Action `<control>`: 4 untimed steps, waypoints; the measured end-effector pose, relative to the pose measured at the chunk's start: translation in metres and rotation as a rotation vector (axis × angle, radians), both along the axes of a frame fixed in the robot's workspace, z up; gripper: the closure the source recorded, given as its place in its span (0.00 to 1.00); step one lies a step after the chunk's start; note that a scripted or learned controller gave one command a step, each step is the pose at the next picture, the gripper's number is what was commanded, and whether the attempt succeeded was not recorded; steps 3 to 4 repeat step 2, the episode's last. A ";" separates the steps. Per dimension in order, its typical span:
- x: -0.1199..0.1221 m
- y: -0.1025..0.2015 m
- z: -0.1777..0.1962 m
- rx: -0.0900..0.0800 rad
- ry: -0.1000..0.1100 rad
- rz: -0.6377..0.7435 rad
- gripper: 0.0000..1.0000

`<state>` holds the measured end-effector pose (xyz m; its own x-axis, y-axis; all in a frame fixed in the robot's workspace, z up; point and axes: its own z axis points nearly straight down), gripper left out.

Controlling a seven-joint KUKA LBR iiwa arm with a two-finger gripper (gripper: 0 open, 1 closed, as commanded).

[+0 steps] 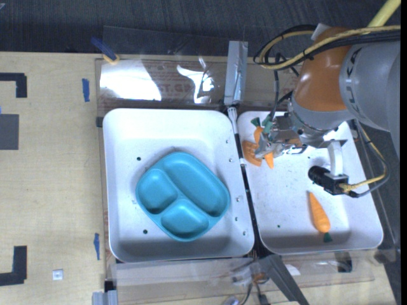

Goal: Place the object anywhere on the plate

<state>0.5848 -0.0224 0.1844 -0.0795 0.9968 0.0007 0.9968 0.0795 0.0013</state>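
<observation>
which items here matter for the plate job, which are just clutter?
Job:
blue plate, in the left bin
orange pieces at the right bin's left edge, by the claw

Lying about:
carrot lower in the right bin
blue tape marks on the bench

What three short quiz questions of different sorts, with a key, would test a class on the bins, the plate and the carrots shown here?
1. True or false: the blue plate lies in the left bin.
2. Which lies alone near the right bin's front edge? A) a carrot B) a spoon C) a cup
3. Fill in: the gripper hangs over the orange pieces at the right bin's ____ side.

Key: 1 true; 2 A; 3 left.
</observation>
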 end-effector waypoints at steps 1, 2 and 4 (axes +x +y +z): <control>-0.063 0.056 0.000 0.000 0.004 0.092 1.00; -0.063 0.055 0.000 0.000 0.004 0.090 0.00; -0.063 0.055 0.000 0.000 0.004 0.090 0.00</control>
